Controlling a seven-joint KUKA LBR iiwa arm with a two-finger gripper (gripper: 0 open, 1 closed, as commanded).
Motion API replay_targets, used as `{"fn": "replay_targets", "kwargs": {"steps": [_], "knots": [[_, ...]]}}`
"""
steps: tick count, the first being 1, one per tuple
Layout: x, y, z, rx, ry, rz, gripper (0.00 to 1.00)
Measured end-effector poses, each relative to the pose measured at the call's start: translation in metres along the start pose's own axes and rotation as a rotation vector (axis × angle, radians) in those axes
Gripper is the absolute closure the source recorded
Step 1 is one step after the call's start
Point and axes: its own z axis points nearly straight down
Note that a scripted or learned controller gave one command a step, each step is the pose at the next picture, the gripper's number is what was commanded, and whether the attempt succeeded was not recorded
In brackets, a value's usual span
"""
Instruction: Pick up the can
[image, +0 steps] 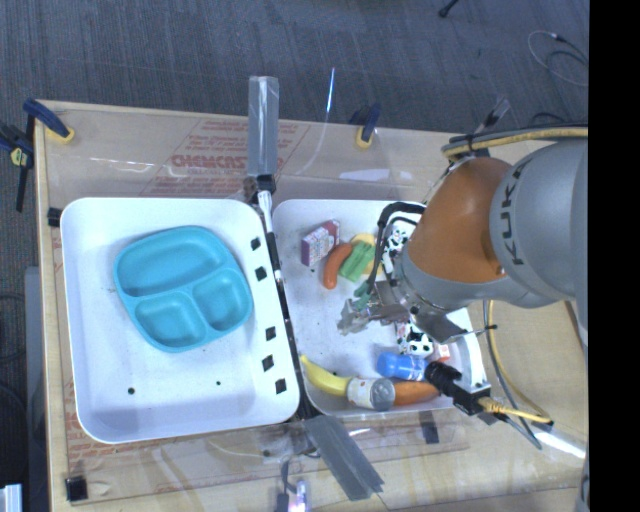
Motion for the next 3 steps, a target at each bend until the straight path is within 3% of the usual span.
{"fn": "replay_targets", "kwargs": {"steps": [1, 2, 3], "knots": [[0.072, -0.005, -0.098, -0.005, -0.003, -0.150, 1.00], [0.099, 0.017, -0.118, -0.003, -0.003, -0.221, 1.00], [0.173, 0.030, -0.120, -0.004, -0.003, -0.315, 1.00]]}}
